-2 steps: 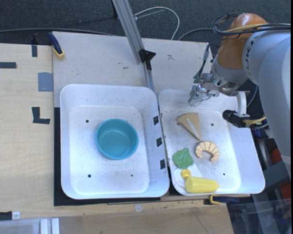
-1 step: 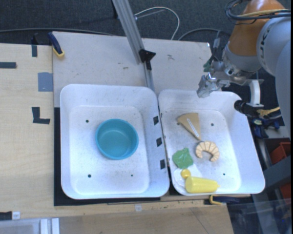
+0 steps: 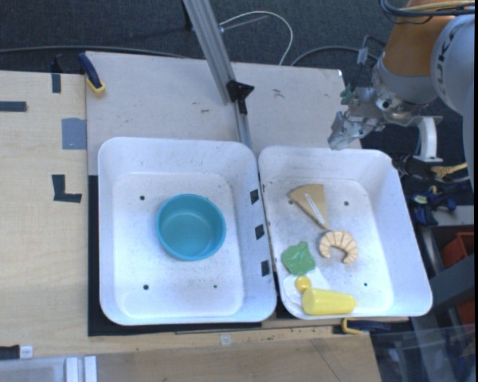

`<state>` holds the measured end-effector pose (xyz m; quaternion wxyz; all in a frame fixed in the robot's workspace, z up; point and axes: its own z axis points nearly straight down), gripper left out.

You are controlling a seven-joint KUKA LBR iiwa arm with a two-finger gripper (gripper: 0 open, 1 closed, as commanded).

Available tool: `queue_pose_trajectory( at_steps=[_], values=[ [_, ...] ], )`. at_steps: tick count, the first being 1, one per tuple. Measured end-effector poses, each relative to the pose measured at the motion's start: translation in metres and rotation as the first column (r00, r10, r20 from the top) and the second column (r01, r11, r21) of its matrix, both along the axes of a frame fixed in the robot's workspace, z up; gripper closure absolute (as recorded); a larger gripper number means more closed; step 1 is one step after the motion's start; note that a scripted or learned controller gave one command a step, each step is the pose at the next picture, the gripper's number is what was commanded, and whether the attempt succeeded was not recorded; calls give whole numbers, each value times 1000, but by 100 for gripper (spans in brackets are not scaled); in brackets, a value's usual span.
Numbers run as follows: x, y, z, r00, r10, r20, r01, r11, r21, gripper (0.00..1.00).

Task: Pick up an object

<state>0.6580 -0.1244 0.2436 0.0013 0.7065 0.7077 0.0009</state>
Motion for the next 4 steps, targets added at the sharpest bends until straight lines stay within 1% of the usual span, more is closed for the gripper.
queue_pose_trajectory(
  at_steps=[1, 2, 3, 4],
  values=[
    [3, 59, -12, 1000, 5, -5, -5, 1000, 2, 100],
    [13, 116, -11, 1000, 5, -4, -5, 1000, 2, 100],
    [-1, 170, -11, 1000, 5, -6, -5, 1000, 2, 100],
    [6, 220, -21, 1000, 5, -5, -4, 1000, 2, 100]
  ],
)
